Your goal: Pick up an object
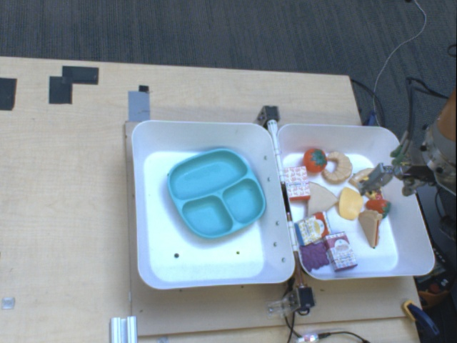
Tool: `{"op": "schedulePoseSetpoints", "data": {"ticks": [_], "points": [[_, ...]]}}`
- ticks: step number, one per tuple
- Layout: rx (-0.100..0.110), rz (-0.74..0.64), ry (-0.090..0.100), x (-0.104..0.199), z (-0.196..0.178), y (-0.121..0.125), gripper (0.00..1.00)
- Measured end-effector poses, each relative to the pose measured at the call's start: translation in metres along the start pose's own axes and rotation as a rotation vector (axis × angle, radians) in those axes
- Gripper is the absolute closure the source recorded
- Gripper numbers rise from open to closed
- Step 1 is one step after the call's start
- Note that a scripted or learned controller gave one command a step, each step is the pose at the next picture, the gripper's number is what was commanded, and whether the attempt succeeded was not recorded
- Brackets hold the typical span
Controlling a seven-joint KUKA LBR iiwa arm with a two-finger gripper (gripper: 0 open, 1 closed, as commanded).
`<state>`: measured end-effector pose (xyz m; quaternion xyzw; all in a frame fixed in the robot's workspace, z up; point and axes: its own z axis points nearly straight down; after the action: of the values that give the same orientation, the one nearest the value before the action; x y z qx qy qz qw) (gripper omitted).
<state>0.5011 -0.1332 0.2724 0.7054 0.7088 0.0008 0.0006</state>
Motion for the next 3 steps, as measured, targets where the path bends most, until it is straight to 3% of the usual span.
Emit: {"op": "schedulePoseSetpoints", "data": {"ticks": [1,2,3], "points": [[0.003,0.003,0.0,-0.015,0.118,-0.008,0.0],[-0.008,0.004,-0.003,0.013,0.175,-0.011,0.0],[-0.009,0.002,-0.001,0.014,0.165,-0.01,1.0]]}}
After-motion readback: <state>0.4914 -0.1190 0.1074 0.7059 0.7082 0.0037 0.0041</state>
